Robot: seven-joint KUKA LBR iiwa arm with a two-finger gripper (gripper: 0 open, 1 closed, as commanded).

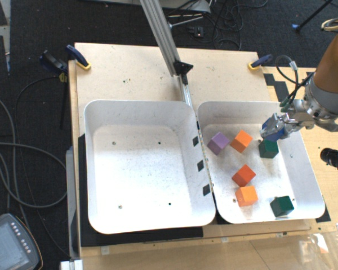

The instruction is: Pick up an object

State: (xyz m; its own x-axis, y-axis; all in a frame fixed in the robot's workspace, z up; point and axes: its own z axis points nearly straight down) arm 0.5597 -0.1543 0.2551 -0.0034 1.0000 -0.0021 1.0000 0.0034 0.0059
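Hovering gripper (pixel 273 133) low over the green cube (pixel 268 149) by the right bin's (pixel 310 176) far right wall, maybe touching its top. Finger state: cannot tell. Nothing lifting yet, apparently; gripping and raising remaining, with five other cubes waiting nearby.

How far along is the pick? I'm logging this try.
Done: the gripper is in the right bin, right above a dark green block. In hand: nothing visibly between its fingers. Left: grasp and lift; the other five blocks lie untouched.
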